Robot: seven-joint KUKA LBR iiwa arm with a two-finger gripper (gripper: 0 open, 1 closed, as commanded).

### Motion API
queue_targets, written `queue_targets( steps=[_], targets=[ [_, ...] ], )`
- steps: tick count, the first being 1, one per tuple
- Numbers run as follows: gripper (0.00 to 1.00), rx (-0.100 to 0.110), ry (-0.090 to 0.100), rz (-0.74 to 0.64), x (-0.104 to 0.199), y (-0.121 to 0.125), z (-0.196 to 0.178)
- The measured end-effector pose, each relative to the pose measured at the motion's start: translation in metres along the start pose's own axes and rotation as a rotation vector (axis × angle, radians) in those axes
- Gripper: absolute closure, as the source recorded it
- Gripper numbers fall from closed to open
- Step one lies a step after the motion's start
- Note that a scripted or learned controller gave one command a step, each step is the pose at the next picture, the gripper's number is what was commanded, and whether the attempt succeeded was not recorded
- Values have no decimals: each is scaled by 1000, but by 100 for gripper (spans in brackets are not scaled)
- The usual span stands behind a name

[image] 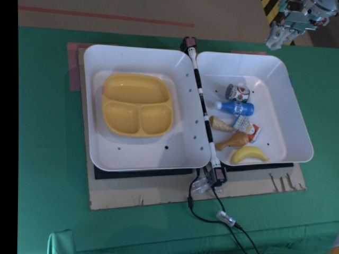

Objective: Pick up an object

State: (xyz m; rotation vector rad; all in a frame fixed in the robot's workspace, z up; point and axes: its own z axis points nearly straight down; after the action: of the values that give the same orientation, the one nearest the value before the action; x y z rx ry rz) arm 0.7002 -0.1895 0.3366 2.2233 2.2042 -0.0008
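Left bin [92, 62]: white and shallow, holding a yellow plate [137, 104] with three sections, its one wide section toward the far side.
Divider [201, 105]: a black-and-white strip runs between the two bins, with cables [212, 205] trailing off its near end.
Right bin [275, 67]: white, with all the small objects gathered in its near-left half.
Cone [221, 124]: tan, its long axis running left to right, the point toward the right.
Drumstick [233, 141]: brown, slanting, thick end up-right, thin end down-left.
Can [238, 92]: small, lying on its side; print too blurred to read.
Bottle [236, 108]: blue, lying left to right, cap end at left; label unreadable.
Carton [247, 127]: small, white and orange, tilted; no legible writing.
Banana [249, 154]: yellow, lying left to right near the front wall, ends curving down.
Gripper [276, 40]: up beyond the right bin's far corner, well apart from every object, nothing between its fingers; whether spread or closed, I cannot tell.
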Motion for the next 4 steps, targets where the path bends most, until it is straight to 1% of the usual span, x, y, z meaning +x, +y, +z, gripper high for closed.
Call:
queue_targets(
  steps=[2,3,4],
  targets=[
    [100,-1,-1,-2,1,0,-1],
    [100,-16,-9,2,0,2,-21],
    [100,-1,-1,-1,3,0,-1]
  ],
)
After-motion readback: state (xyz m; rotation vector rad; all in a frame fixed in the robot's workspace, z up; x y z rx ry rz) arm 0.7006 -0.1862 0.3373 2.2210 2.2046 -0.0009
